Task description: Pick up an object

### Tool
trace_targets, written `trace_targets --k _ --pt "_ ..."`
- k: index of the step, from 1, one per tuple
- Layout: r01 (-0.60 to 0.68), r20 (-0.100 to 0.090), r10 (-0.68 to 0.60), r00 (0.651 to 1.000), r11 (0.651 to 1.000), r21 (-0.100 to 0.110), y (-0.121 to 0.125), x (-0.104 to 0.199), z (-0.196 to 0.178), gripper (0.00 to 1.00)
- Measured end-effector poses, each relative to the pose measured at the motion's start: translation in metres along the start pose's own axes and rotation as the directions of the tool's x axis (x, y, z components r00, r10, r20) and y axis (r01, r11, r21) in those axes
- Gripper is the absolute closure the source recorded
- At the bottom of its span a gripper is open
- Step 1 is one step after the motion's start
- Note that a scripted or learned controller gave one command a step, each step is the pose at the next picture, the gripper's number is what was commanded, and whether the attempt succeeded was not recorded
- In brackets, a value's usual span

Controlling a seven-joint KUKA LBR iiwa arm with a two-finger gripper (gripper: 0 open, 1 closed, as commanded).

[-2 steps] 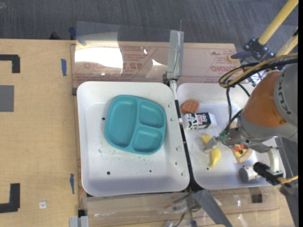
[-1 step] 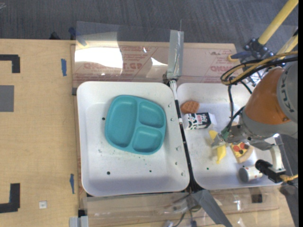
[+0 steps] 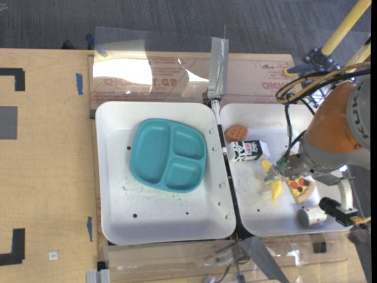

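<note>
Teal divided tray [image 3: 168, 155] sits in left bin [image 3: 112, 217].

Red printed lettering on the clear plastic back wall [image 3: 171, 75] behind both bins, too blurred to read (mirrored, perhaps). Small black-and-white carton [image 3: 245, 150]: markings illegible.

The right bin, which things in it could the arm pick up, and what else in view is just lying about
Could be picked:
banana
pizza slice toy
milk carton
orange-brown piece
grey and white cylinder
The end effector hangs over the banana.

Just lying about:
teal divided plate in the left bin
</note>
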State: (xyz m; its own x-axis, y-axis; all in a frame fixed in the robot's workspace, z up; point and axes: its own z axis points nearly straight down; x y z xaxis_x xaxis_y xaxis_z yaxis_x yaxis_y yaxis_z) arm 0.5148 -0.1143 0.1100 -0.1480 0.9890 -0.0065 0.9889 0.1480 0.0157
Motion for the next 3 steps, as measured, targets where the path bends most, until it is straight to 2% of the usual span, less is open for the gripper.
trace_targets --k 2,3 --pt "0.005 0.002 -0.005 1.0 1.0 -0.002 0.002 0.001 -0.019 1.0" --pt "0.339 -0.007 -0.339 0.941 0.941 0.006 -0.011 -0.038 0.022 1.0"
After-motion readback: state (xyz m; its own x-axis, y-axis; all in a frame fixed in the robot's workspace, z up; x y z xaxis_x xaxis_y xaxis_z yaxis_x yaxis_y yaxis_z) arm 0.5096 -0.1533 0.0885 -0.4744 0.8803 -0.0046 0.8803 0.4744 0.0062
